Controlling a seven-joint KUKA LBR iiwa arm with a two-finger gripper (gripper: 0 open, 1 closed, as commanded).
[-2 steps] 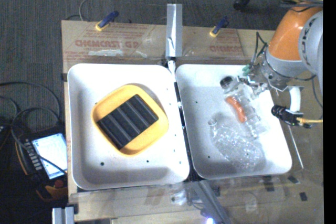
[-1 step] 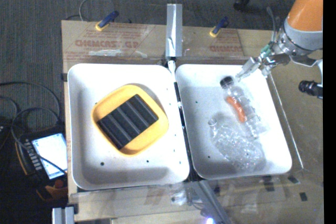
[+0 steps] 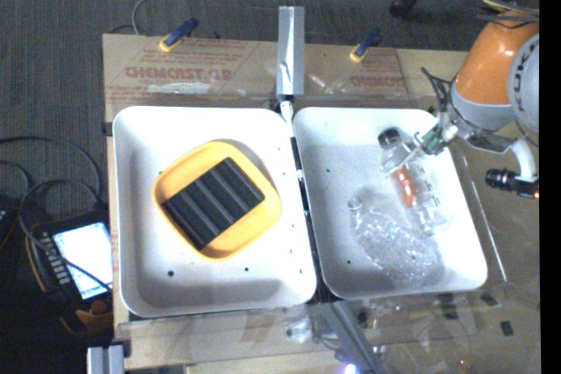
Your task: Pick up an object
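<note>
A clear plastic bottle point(image 3: 410, 178) with a dark cap and an orange label lies slanted in the right bin point(image 3: 333, 188). A second clear, crumpled bottle point(image 3: 386, 238) lies below it toward the bin's front. In the left bin point(image 3: 140, 144) rests a yellow pad with a black ribbed top point(image 3: 216, 199). My gripper point(image 3: 436, 138) hangs over the right bin's far right corner, just right of the capped bottle's upper end. The grey wrist and orange band point(image 3: 495, 66) rise behind it.
Between the two bins runs a narrow divider with a metal post point(image 3: 290, 48) at its far end. Two blue-and-yellow clamps point(image 3: 178, 34) hold the cardboard sheet behind the bins. Cables and a small screen point(image 3: 81, 254) lie on the floor at left.
</note>
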